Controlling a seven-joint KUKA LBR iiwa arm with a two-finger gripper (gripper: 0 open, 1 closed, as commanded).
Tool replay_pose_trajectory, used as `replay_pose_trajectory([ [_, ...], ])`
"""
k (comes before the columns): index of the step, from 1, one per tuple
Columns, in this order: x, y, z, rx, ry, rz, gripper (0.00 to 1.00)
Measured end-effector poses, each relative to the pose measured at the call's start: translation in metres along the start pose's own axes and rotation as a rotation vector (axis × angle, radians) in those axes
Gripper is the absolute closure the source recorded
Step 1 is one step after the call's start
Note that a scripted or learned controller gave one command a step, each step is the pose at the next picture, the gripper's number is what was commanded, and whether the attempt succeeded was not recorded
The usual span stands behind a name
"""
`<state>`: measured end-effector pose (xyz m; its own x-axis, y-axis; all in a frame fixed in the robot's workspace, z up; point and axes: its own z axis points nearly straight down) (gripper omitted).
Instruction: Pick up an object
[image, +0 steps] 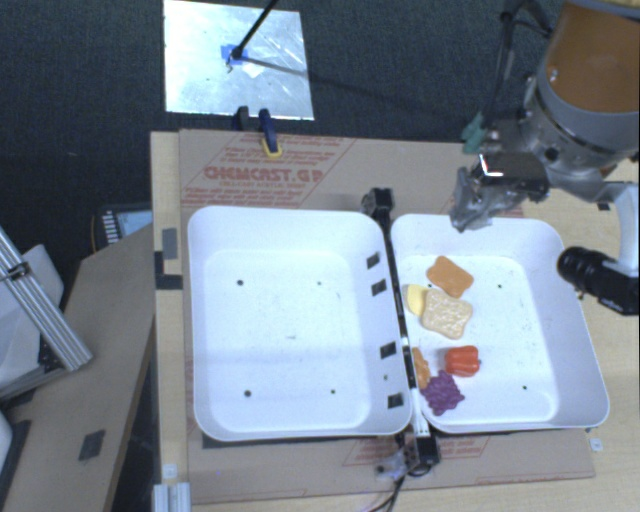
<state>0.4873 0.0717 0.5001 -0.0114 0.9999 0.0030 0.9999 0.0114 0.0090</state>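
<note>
Above the far rim of the right bin (575, 330) hangs the gripper (470, 215), nothing visible between its fingers; whether they are parted I cannot tell. Picking looks unstarted. Below it lie the candidates: a tan cracker (446, 313), orange piece (449, 275), red piece (461, 360) and purple cluster (443, 394).
</note>
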Motion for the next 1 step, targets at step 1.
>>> replay_pose_trajectory([
  [1, 0.0443, -0.0009, 0.0441, 0.01, -0.002, 0.003, 1.0],
])
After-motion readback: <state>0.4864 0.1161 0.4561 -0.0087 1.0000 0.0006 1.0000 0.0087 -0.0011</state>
